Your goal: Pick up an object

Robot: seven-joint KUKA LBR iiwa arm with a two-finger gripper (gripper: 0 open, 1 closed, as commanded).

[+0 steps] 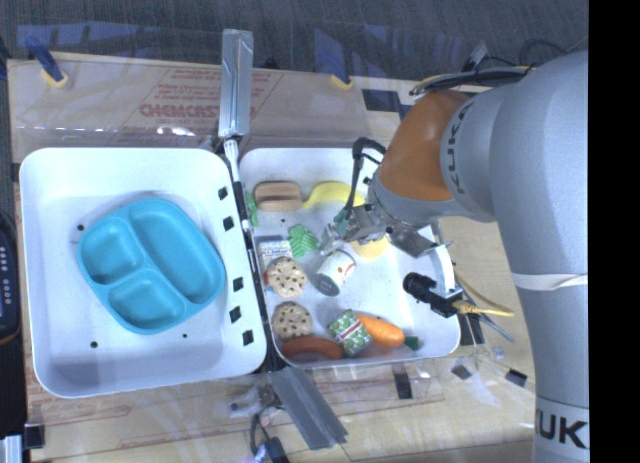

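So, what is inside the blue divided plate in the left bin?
The blue divided plate has three compartments, and all look bare. It lies alone in the left bin; whatever is under it stays hidden.

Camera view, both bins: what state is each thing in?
Blue three-compartment plastic plate: flat in the left white bin, nothing on it.
White cup with red print: tipped on its side in the right white bin, beside the gripper.
Orange toy carrot: lying flat near the front wall.
Two chocolate-chip cookies: lying flat.
Tan toy bun: resting near the back wall.
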